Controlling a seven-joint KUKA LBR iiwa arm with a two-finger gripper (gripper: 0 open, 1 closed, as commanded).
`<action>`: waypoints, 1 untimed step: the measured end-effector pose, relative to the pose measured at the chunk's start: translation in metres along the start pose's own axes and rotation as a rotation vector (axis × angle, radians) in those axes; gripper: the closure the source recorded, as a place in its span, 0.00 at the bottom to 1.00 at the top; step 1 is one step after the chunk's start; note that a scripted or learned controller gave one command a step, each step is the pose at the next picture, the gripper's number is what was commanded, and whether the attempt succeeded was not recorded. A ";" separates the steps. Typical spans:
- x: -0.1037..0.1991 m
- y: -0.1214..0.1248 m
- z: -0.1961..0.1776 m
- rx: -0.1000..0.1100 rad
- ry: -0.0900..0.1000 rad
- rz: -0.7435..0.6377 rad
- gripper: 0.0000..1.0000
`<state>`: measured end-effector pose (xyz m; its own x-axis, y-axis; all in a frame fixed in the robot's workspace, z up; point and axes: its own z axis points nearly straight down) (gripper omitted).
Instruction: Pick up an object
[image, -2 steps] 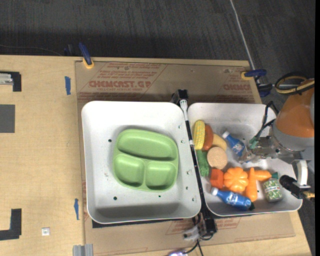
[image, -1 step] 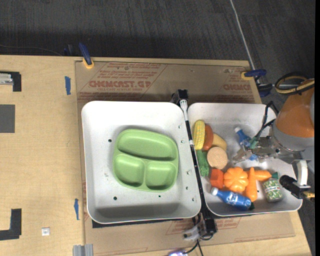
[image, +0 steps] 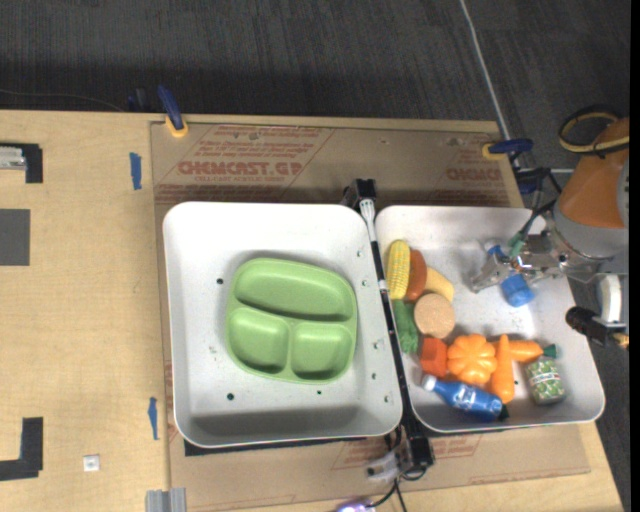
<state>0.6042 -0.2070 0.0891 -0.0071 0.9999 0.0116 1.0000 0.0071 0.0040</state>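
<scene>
At the frame's right, the end effector (image: 497, 268) hangs over the upper part of the right bin (image: 585, 400); I cannot tell its state. A small blue object (image: 517, 291) sits just beside it, with toy foods (image: 470, 360) piled lower left.

A light green divided plate (image: 292, 318) sits in the white left bin (image: 200, 260). At three o'clock, the white right bin (image: 450, 225) holds yellow corn (image: 398, 268), an orange pumpkin (image: 472, 359) and a blue bottle (image: 462, 396).

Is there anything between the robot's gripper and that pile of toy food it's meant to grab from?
Nothing visible blocks it. The gripper hangs over the bare upper part of the right bin, with a small blue piece just beside it. The toy food, like the corn and pumpkin, lies lower left with open bin floor between.
</scene>
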 end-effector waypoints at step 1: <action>-0.005 0.000 -0.009 -0.007 -0.016 0.000 1.00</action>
<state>0.6042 -0.2118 0.0982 -0.0074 1.0000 -0.0047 0.9999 0.0074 0.0105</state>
